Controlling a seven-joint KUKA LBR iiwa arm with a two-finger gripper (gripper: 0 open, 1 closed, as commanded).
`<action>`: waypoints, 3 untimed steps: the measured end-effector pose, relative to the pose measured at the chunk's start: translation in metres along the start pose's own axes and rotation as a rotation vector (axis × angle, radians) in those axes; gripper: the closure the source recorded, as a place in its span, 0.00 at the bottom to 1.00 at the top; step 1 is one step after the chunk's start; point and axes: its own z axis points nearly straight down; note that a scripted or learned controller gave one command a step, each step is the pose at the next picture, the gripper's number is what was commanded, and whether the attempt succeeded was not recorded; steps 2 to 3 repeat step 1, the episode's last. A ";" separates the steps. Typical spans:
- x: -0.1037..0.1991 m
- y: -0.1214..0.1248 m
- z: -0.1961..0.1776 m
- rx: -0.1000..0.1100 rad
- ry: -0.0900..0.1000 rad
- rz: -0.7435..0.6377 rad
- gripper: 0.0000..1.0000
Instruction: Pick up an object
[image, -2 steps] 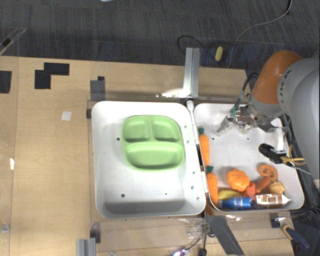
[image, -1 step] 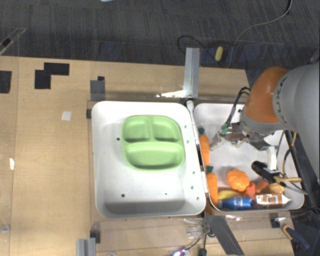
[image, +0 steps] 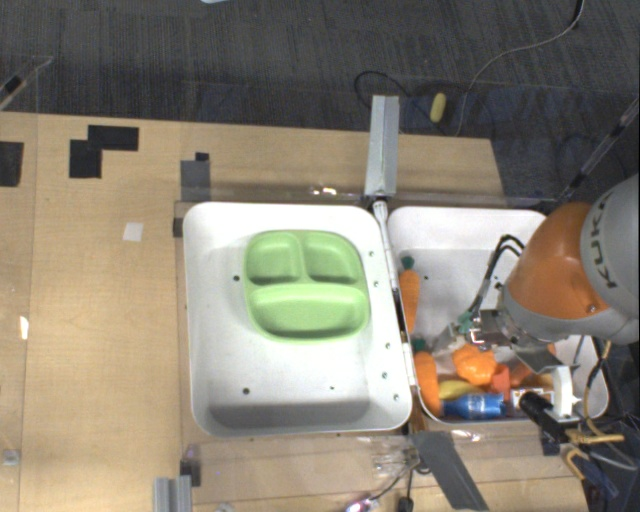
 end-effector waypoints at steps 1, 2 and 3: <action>0.007 -0.003 -0.001 -0.011 -0.007 -0.111 0.00; 0.007 -0.003 -0.001 -0.011 -0.007 -0.111 0.00; 0.007 -0.003 -0.001 -0.011 -0.007 -0.111 0.00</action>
